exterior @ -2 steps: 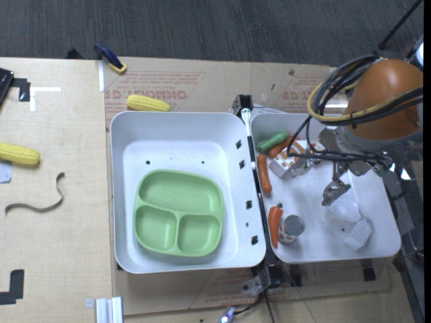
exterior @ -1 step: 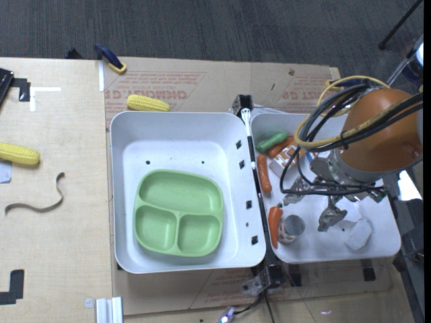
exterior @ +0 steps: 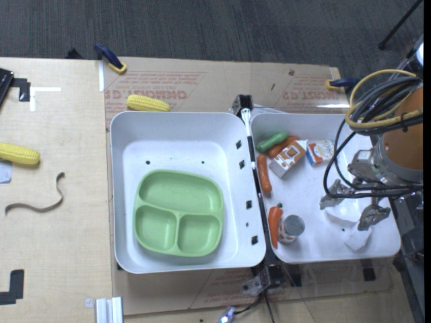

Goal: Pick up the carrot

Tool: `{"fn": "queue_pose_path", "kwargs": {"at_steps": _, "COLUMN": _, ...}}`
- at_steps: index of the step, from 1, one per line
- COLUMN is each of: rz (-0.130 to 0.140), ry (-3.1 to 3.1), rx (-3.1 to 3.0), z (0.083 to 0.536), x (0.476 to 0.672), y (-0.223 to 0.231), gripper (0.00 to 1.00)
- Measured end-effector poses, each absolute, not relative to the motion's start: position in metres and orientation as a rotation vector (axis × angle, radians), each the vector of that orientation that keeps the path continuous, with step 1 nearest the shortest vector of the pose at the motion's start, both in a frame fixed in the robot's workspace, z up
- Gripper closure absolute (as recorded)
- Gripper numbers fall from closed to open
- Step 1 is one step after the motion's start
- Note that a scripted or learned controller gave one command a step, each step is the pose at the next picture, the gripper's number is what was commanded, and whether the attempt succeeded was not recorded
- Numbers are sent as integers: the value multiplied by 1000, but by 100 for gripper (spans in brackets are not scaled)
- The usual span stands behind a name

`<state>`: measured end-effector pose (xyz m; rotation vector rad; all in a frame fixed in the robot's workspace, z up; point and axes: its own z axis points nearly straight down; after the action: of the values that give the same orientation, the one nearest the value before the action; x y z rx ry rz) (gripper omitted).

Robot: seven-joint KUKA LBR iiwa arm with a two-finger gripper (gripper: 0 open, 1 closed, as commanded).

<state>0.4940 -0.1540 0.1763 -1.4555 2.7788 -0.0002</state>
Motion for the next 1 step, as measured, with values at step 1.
{"fn": "queue_pose_path", "kwargs": {"at_steps": 1, "rz": 4, "ry": 2590, "rx": -1773, "z": 91, "x": 478, "y": -109, "gripper": 0}}
